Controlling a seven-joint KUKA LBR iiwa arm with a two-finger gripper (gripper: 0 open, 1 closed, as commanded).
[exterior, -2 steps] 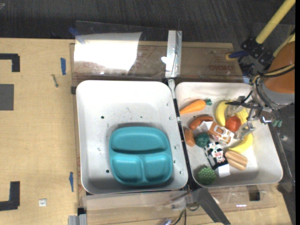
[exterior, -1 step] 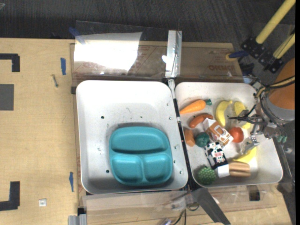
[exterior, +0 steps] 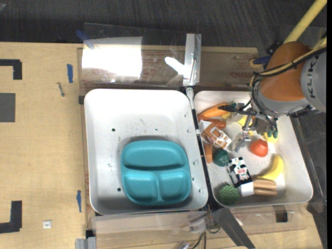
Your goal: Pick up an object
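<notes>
Lowest in frame, right bin [exterior: 303, 191]: green bumpy ball [exterior: 228, 193] beside a hot-dog toy [exterior: 263, 187]. Banana [exterior: 275, 166], red tomato [exterior: 259, 148], black-and-white toy [exterior: 238, 170] and orange pieces [exterior: 218, 113] lie further up. Gripper [exterior: 248, 135] hangs over the bin's middle, fingers slightly parted, nothing between them. Left bin [exterior: 98, 118] holds a teal divided tray [exterior: 155, 173].

Arm [exterior: 306, 82] enters from right, upper corner of view. Grey links, orange band [exterior: 282, 71] above wrist, cables draped over it. Wrist pitched down and leftward. Hand [exterior: 248, 135] low, pointing down-left, metal fingers [exterior: 245, 138] visible at tip. Finger gap too small and cluttered to read. Nothing seen clamped between fingers. Upper arm cropped by frame edge.
</notes>
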